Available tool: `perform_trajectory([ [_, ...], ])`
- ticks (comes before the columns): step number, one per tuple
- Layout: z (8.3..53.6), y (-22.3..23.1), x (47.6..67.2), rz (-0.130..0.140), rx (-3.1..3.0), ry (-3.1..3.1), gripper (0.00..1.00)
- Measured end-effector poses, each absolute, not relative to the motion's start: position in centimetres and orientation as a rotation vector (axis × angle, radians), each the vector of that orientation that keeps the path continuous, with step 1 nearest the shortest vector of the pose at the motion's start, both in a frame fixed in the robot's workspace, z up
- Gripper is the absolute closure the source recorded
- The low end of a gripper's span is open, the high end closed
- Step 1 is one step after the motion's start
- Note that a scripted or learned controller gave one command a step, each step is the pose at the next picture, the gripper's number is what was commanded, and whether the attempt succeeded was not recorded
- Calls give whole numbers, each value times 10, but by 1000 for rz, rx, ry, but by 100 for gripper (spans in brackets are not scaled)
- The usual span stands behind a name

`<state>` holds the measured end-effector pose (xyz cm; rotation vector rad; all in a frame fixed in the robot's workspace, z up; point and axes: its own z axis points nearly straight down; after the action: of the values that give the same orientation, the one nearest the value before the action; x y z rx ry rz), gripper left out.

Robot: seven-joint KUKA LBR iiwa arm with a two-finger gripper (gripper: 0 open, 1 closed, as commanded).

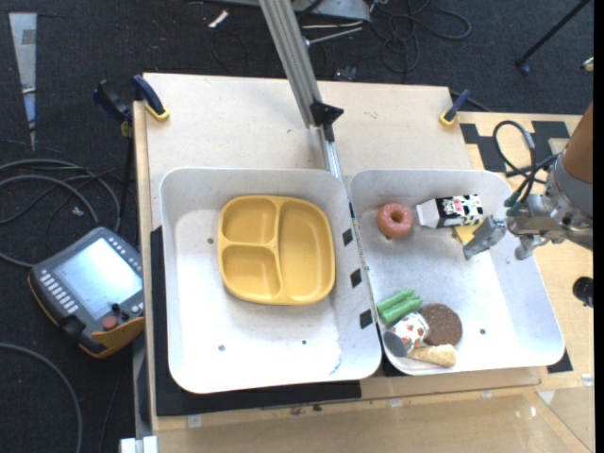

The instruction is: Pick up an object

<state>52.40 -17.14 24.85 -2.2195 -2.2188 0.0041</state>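
Observation:
The right bin [528,291] holds several toy foods. A pink-brown donut [394,220] lies at its back left, with a black-and-white cow-print carton [451,209] on its side just right of it. A small yellow piece [468,233] peeks out below the carton. At the front lie a green bean pod [398,303], a brown cookie [442,324], a small white and red piece [411,329] and a tan wedge [432,354]. My gripper [505,242] hangs over the bin's right side, open, its left finger beside the yellow piece. Nothing sits between the fingers.
The left bin [189,281] carries a yellow divided plate [277,249]. A slanted metal pole [294,50] rises from the back between the bins. A teach pendant [87,291] lies on the floor at the left, and cables trail beside the arm at the right.

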Motion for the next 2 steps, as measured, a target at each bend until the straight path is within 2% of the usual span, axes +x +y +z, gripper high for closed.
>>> perform_trajectory([
  [2,150,-157,520,4,-2218,-2218,0],
])
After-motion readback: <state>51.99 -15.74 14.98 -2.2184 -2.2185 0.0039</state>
